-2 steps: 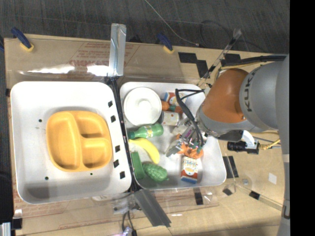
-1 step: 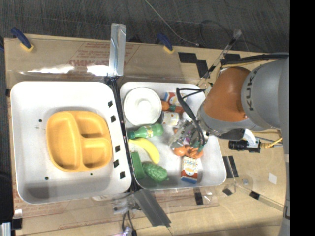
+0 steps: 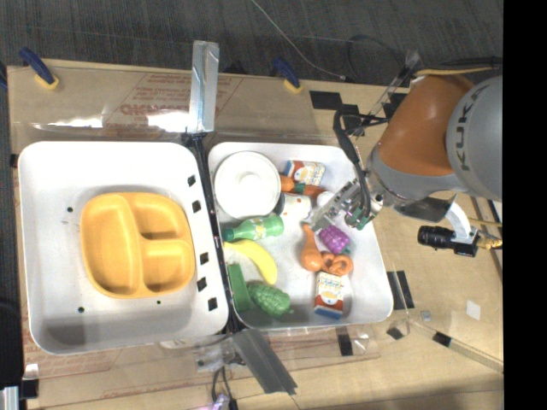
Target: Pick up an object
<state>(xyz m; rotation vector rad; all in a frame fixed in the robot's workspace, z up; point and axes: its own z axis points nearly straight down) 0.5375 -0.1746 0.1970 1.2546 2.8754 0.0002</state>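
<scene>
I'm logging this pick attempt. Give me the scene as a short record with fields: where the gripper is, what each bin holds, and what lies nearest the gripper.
gripper position: gripper over the right bin, near its right wall
left bin contents: yellow divided tray
right bin contents: white plate, green bottle, banana, purple grapes, juice carton
nearest to gripper: purple grapes
grasp: none visible

Single fixed camera above bench (image 3: 77, 84), looking down at slant, mid distance. Both white bins in frame: left bin (image 3: 34, 254) toward 9 o'clock, right bin (image 3: 376, 293) just right of centre. Arm (image 3: 444, 135) enters from 3 o'clock.
</scene>
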